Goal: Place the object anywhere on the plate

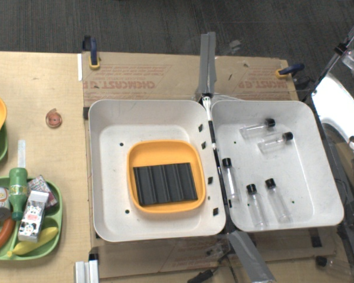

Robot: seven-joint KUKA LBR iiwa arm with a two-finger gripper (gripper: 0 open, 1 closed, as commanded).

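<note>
Bench (pixel 35 75), black ridged object (pixel 165 183) on yellow plate (pixel 165 149) in left bin (pixel 106 128), arm (pixel 336 108) beside right bin (pixel 310 158).

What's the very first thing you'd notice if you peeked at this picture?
The bright orange plate in the middle of the left bin, with a dark ribbed block lying on it. Next, five clear vials with black caps scattered in the right bin. At far left, a green tray holds toy food and a small bottle.
</note>
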